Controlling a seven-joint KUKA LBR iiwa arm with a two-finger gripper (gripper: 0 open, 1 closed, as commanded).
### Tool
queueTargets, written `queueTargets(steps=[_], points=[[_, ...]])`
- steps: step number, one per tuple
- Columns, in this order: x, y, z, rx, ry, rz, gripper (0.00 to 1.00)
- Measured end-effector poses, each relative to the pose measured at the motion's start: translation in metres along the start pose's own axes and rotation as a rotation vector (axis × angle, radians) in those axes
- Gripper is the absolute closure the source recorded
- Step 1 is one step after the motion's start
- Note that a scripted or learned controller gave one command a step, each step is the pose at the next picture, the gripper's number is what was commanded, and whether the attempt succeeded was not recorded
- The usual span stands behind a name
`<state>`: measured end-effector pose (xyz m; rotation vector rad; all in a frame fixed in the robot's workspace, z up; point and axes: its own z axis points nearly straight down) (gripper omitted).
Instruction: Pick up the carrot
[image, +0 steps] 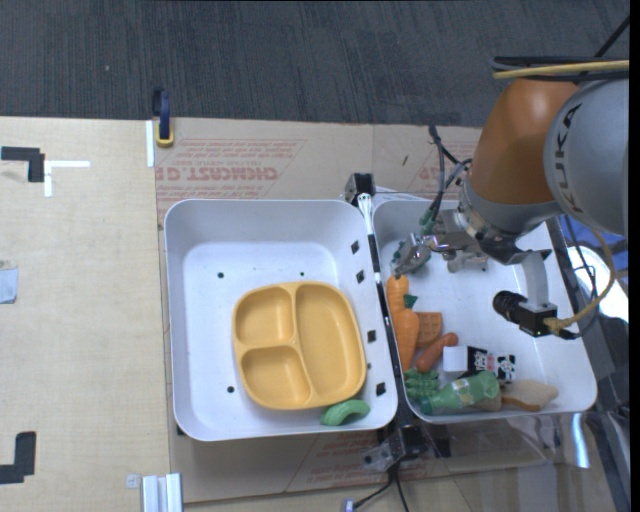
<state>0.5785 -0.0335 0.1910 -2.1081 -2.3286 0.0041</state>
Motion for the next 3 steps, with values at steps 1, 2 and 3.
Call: queueTargets(steps=[1,2,3], points=[[-0.069,0.011,0.100,-0.001,0.000,-0.127,0.00],[-0.065,-0.080,0.100,-0.001,0.002,0.010,0.00],[-0.057,-0.056,0.098,-0.002,0.000,0.251,0.00]])
